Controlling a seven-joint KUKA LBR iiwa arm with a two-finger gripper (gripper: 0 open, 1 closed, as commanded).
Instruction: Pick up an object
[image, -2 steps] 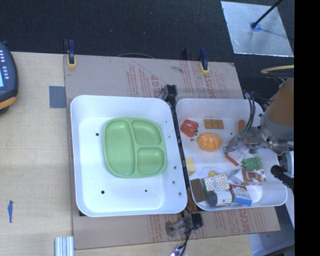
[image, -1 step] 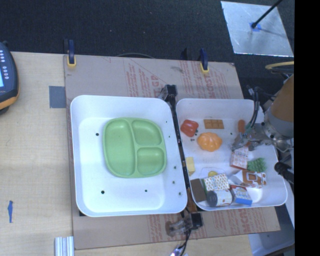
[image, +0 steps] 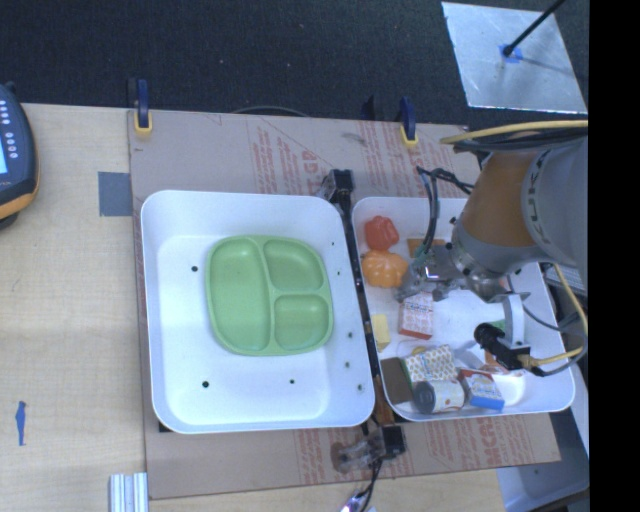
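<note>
1. Bench (image: 70, 300): wood-toned; a cardboard sheet (image: 250, 150) is laid on it beneath both bins. A dark device (image: 15, 150) is cut off at the left edge.
2. Left bin (image: 165, 400): a green divided plate (image: 269, 295) is seen lying flat near its centre.
3. Arm (image: 530, 205): entered from the right and bent down over the right bin (image: 560, 395); much of the bin's upper right is hidden under it.
4. Gripper (image: 428, 278): lowered just above a small red-and-white packet (image: 417, 317), beside the orange round object (image: 384, 268). Whether the fingers are parted cannot be told; nothing is seen held between them.
5. Candidate objects: a red object (image: 381, 233) is noted above the orange one. A patterned box (image: 430, 362), a dark cylinder (image: 438, 395) and a blue-edged item (image: 487, 400) are crowded at the near edge; details are hard to resolve.
</note>
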